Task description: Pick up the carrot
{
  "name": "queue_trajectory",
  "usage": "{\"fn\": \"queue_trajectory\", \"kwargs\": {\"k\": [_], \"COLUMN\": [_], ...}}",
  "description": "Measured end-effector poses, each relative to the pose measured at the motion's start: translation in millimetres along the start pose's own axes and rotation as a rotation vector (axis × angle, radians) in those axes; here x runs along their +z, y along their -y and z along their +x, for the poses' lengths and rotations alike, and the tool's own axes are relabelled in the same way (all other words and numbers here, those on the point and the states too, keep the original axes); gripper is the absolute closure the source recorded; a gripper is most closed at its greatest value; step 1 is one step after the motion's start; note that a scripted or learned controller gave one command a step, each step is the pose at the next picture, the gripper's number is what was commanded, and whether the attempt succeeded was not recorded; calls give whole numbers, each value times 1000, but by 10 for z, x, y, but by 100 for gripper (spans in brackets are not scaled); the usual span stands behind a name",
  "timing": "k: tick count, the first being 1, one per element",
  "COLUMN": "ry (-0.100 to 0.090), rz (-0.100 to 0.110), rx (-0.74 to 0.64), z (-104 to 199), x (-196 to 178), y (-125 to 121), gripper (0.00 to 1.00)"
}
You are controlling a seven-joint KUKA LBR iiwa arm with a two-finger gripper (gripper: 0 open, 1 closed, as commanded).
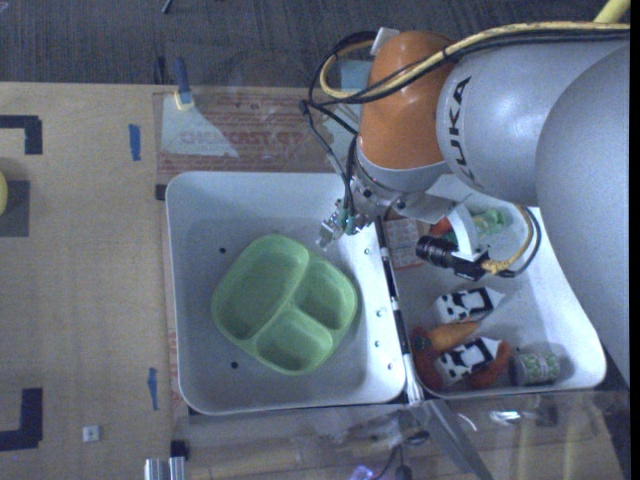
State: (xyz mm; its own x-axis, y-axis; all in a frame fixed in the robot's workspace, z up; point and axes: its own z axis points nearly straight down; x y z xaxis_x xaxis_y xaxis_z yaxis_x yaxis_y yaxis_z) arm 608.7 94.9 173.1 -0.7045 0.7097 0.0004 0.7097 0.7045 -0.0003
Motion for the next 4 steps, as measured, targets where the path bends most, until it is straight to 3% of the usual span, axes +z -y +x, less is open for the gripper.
{"fn": "queue_trajectory", "kwargs": {"k": [1, 2, 3, 4], "ry": [1, 2, 3, 3], "rz": [-2, -5, -4, -4], "rx": [-134, -50, 269, 269], "z": [243, 829, 609, 611], "x": [303, -541, -1355, -1354], "y": [-340, -809, -279, -280], "gripper": [100, 100, 100, 0]}}
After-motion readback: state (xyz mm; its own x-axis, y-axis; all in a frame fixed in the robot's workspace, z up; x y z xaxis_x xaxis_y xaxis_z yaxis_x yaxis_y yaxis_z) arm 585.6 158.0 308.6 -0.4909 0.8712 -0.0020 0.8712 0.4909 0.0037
